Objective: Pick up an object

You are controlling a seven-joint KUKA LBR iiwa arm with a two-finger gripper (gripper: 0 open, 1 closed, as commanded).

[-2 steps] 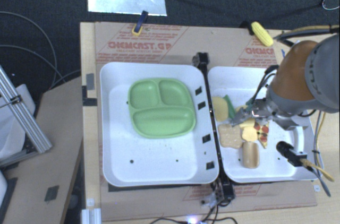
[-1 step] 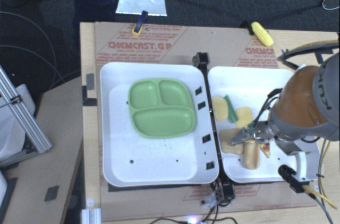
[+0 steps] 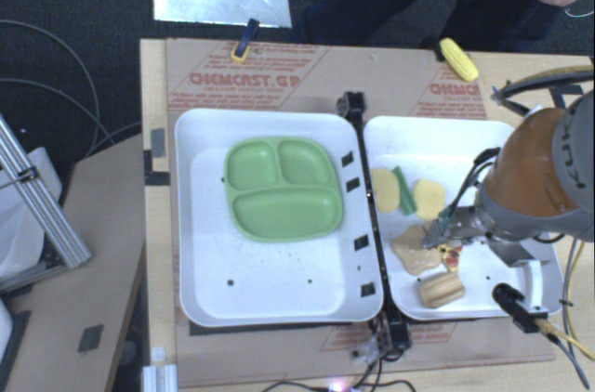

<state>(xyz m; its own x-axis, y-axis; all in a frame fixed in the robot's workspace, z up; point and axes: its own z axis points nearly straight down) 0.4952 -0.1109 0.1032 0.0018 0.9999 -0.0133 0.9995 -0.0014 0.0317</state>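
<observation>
A: Right bin (image 3: 418,132), contents?
B: Tan slice (image 3: 415,250), brown roll (image 3: 441,290), two yellow pieces, green stick (image 3: 403,189). Left bin holds a green plate (image 3: 282,189).
A: Gripper (image 3: 442,230)?
B: Low over the tan slice, likely targeting it. Fingers: cannot tell, too blurred.

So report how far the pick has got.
Done: the arm has reached into the right bin, and the gripper sits low over the pile of toy food, by the tan piece. In hand: nothing visibly lifted. Left: secure one item and raise it. The green plate lies in the left bin.
</observation>
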